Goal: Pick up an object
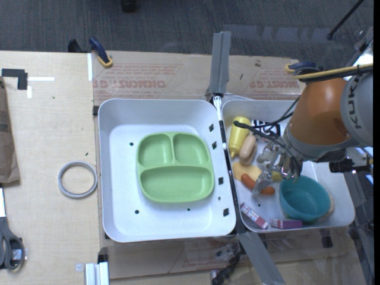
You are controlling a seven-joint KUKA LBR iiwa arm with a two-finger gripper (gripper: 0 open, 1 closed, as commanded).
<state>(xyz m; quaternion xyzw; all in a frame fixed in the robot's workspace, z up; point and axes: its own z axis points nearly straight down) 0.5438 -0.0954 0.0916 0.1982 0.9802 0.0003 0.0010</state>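
My gripper (265,180) reaches down into the right bin (341,215) from under the orange wrist band. Its fingertips hang just over an orange carrot-like piece (263,189) beside a yellow wedge (247,171). The fingers look slightly apart, with nothing clearly between them. Close by lie a tan bread-like piece (247,149), a yellow bottle (238,133), a teal bowl (304,198) and a purple marker (287,223). The arm hides the bin's back right part.
A green divided plate (175,167) lies in the left bin (116,159). A metal divider (220,64) stands between the bins. On the bench at left sit a tape ring (77,179), a brown bag (7,141) and scissors (10,249).
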